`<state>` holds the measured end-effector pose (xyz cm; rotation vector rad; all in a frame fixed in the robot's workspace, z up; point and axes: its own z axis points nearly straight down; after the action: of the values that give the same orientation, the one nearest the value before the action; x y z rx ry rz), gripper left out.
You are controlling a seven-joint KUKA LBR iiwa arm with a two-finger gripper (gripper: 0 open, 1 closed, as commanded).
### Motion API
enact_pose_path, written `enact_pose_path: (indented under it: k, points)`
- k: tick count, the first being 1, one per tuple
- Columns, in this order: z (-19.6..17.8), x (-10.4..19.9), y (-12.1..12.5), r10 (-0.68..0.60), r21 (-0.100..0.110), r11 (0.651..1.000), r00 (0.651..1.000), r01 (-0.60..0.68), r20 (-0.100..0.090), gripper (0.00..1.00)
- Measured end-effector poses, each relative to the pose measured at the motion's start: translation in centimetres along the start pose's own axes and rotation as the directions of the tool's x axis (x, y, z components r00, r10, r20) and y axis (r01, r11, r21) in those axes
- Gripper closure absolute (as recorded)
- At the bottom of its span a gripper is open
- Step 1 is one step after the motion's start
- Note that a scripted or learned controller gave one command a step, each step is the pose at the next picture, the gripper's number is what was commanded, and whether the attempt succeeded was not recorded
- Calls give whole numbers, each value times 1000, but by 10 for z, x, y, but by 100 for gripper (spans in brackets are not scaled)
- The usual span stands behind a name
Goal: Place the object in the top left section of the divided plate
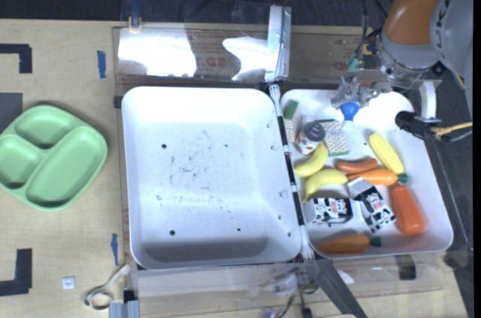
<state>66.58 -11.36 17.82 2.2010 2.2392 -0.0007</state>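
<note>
The gripper (359, 92) hangs over the right bin (440, 222) at its 12 o'clock edge; whether it is open or closed cannot be told. A small blue object (349, 112) lies just below it among toy food: bananas (322, 172), corn (385, 151), a carrot (406, 208). The green divided plate (49, 155) sits at 9 o'clock, well apart.

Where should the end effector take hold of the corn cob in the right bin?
Probably across the middle of the corn cob, coming from above. It lies flat and slanted, with its long sides mostly free, though a carrot sits near its lower end.
</note>
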Motion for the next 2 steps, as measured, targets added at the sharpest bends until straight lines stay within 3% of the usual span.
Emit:
enact_pose_path:
  k: [1,2]
  points:
    - [-17,52,-92,-78,1,997,997,78,-2,100]
    - [-50,136,-114,-154,1,988,988,154,-3,100]
